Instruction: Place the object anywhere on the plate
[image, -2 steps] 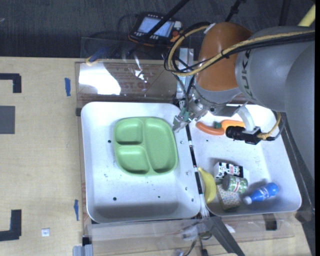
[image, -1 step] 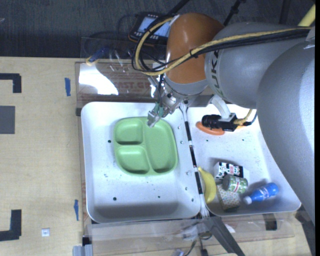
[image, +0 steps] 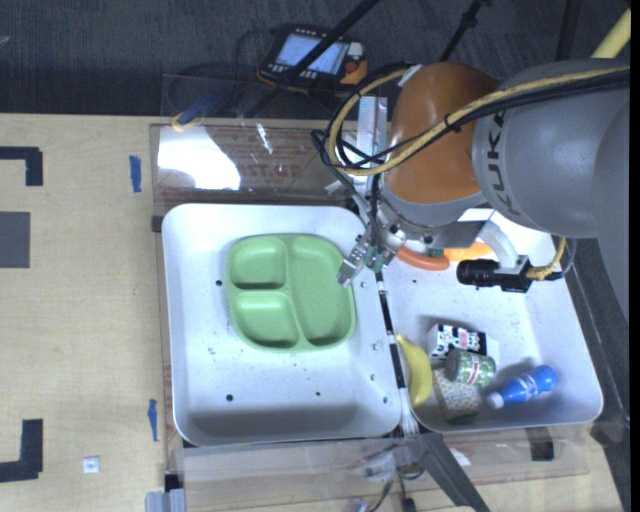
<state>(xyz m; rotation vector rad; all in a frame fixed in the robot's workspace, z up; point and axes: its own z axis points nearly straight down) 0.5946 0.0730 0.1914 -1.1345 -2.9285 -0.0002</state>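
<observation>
A green plate with three compartments lies in the left bin. My gripper hangs over the plate's upper right rim, close to the wall between the two bins. I see nothing in it. In the right bin lie a yellow banana, a black and white box, a green can, a blue bottle and a patterned cup. An orange item lies partly hidden under the arm.
The grey arm and its orange band cover the back of the right bin. A black cable part juts out over that bin. A clear panel stands behind the left bin.
</observation>
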